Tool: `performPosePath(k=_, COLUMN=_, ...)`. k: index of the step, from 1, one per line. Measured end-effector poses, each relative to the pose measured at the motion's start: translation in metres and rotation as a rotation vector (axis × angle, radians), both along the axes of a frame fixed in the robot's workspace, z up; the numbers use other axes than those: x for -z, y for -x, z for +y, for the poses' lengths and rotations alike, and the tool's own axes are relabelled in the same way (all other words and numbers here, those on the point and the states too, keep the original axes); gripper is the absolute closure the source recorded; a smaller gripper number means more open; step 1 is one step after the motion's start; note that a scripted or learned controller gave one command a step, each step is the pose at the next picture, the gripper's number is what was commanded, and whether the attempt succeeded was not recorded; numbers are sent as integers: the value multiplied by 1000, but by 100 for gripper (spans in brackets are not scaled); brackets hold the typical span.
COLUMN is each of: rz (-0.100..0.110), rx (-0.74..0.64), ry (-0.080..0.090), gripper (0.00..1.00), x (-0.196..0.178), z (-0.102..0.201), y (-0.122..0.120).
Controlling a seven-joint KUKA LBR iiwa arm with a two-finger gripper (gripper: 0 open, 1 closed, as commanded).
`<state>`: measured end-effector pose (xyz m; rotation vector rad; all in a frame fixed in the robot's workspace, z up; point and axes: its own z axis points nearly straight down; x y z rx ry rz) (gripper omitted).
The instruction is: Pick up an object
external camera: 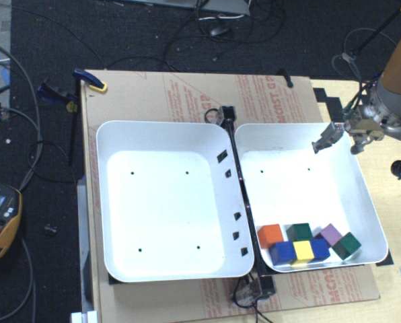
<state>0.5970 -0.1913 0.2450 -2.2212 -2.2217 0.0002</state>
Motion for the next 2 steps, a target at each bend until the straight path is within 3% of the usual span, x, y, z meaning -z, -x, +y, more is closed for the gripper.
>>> performPosePath(k=2, rz=6, rx=-2, ry=-2, gripper=0, x=161, z=54, y=-60)
